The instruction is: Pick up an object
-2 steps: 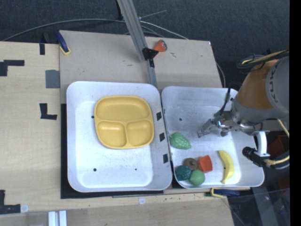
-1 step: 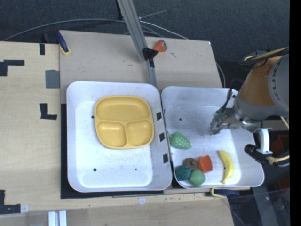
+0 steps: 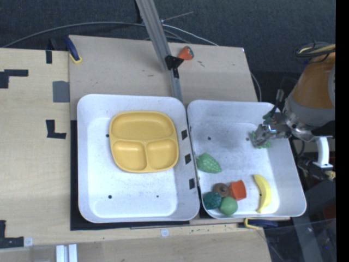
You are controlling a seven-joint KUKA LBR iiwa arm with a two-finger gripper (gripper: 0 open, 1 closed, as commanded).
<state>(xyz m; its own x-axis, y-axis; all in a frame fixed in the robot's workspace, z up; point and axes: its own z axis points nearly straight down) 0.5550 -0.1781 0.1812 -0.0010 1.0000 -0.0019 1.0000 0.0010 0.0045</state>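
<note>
Hovering jaws (image 3: 262, 137) over right bin (image 3: 283, 162), banana (image 3: 263, 192) near front.

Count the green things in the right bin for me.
3, maybe more: a leafy one mid-bin, two round ones at the near edge. Something greenish sits by the gripper, unclear.

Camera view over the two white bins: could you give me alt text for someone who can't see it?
A grey robot arm reaches from the right, its gripper low over the right bin, which holds a banana, a red block and green toys. The left bin holds a yellow divided plate.
</note>
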